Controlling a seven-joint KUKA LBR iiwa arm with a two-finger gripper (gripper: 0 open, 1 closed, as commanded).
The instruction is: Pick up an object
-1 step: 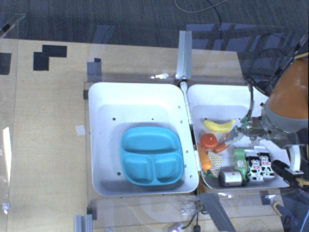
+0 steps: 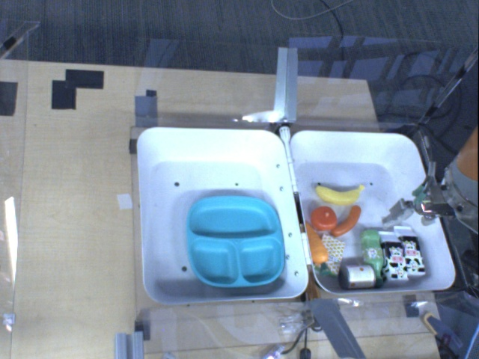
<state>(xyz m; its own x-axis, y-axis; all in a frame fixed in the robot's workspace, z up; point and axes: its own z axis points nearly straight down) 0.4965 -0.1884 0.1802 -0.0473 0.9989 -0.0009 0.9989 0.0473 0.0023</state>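
**Clerk:** Camera view, left side first; what is entered?

**Arm:** Item one, left bin (image 2: 150, 200), shallow, white; in it one blue divided tray (image 2: 236, 239), three compartments, lying flat toward the near half; item two, right bin (image 2: 352, 144), white, touching the left bin along the middle seam.

**Clerk:** Contents of the right bin?

**Arm:** All gathered in its near half; a yellow banana (image 2: 339, 194) farthest back; a red tomato (image 2: 323, 217) just near of it; a red-orange sausage (image 2: 346, 221) tilted, touching the tomato's right; an orange carrot (image 2: 316, 247) against the left wall; a silver can (image 2: 358, 276) on its side at the near wall; a green item (image 2: 371, 244) just beyond the can; a cow-print carton (image 2: 404, 257) to the right of those, black and white with a pink patch.

**Clerk:** And your claw?

**Arm:** My gripper (image 2: 408, 208) is entered at the right bin's right wall, above the carton's far end, reaching in from the right; whether it stands apart or together I cannot tell; nothing visible between its tips.
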